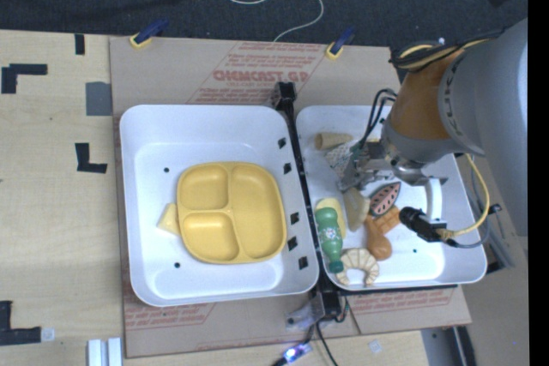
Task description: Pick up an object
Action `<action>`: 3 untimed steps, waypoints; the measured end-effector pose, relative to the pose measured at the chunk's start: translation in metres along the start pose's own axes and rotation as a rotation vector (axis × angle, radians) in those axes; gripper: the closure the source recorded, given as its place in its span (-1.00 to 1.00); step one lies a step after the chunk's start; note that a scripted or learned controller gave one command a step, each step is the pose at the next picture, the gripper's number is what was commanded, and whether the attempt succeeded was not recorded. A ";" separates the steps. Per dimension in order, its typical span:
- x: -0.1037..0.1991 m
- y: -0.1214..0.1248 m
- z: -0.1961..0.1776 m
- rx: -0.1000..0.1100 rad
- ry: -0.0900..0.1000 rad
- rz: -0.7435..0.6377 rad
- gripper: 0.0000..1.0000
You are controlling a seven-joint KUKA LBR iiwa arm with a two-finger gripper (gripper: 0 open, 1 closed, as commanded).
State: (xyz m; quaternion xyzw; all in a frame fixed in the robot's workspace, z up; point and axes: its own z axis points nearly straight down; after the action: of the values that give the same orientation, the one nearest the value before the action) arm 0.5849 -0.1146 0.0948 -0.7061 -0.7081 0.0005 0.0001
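Observation:
My gripper (361, 178) hangs low in the right bin (446, 266), its metal fingers down among the toy food near the bin's middle. Right under and beside the fingers lie a cream wedge (354, 207) and a red-brown oval piece (383, 196). A green bottle with a yellow cap end (328, 230) lies along the bin's left wall. A croissant (358, 266) rests at the front, an orange-brown drumstick (378, 235) just behind it. A tan cone piece (331, 141) lies at the back left. Nothing visibly sits between the fingers.
The left bin (146, 133) holds a yellow divided plate (232, 212) with a yellow wedge (167, 219) poking out at its left. A black divider (293, 159) separates the bins. The arm's grey body (485, 99) and cables overhang the right bin's far right side.

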 end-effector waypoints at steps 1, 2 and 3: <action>-0.002 -0.008 -0.045 -0.001 0.001 0.002 1.00; -0.010 -0.002 -0.094 -0.004 0.000 0.002 1.00; -0.009 -0.001 -0.132 -0.004 0.000 0.001 1.00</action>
State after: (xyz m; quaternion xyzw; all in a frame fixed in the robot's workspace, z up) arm 0.5839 -0.1239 0.2267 -0.7064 -0.7078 -0.0009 -0.0011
